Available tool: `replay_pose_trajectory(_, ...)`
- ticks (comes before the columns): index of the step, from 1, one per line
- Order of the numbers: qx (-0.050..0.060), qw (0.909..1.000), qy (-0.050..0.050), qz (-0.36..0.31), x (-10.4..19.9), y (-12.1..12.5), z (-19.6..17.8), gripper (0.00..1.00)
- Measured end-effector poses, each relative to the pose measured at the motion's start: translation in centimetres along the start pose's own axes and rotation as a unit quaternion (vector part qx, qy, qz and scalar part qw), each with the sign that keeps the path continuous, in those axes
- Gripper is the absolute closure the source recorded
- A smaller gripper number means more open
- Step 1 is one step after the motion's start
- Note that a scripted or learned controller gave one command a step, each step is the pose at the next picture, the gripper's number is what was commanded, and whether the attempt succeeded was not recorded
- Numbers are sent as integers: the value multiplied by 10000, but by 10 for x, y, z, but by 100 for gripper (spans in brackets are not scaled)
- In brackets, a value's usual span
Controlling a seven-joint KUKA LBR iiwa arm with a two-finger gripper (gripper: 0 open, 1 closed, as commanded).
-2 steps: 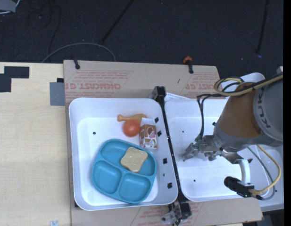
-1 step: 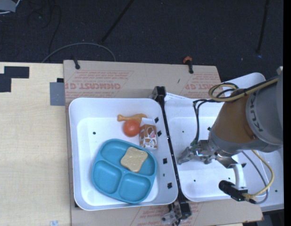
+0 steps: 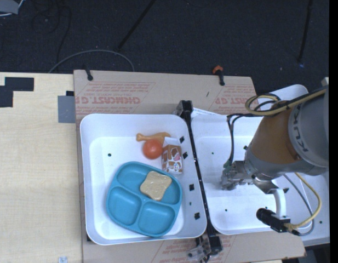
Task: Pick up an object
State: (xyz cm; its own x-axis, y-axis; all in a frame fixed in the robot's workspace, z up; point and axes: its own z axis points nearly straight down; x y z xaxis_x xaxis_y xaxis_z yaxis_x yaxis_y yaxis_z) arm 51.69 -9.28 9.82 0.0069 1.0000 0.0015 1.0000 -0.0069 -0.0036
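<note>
Arm (image 3: pixel 289 141) reaches from right, wrist bent down into right bin (image 3: pixel 223 223); gripper (image 3: pixel 230 178) near bin floor, opening unclear. Left bin (image 3: pixel 95 212): blue sectioned plate (image 3: pixel 127 207) carrying toast (image 3: pixel 155 186); beyond, patterned carton (image 3: pixel 172 159), red tomato (image 3: pixel 153 149), orange drumstick (image 3: pixel 152 136).

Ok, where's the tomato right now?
The tomato sits in the left bin, toward its back wall, just below the orange toy and left of the small carton, above the blue plate.
</note>
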Motion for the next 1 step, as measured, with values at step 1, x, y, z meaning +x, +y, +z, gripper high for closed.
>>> replay_pose_trajectory(1, -5, 10000, -2, -31, 4, -9, -47, 100)
